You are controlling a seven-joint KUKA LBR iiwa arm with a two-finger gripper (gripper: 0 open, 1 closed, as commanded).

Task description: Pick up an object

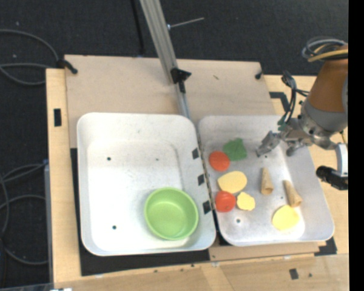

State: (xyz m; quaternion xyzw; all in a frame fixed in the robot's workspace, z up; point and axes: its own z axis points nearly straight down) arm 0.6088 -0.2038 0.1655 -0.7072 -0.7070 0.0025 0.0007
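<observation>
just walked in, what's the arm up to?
The tool hangs over the upper part of the right bin, with nothing visibly held. Below it lie a green piece, two red balls, three yellow pieces and two tan cones. The left bin holds a green bowl.

Gripper [278,143] over right bin's [255,235] far edge, nothing between fingers. Green piece [235,148], red ball [218,160], yellow pieces mid-bin. Green bowl [171,213] at left bin's [103,162] near edge.
</observation>
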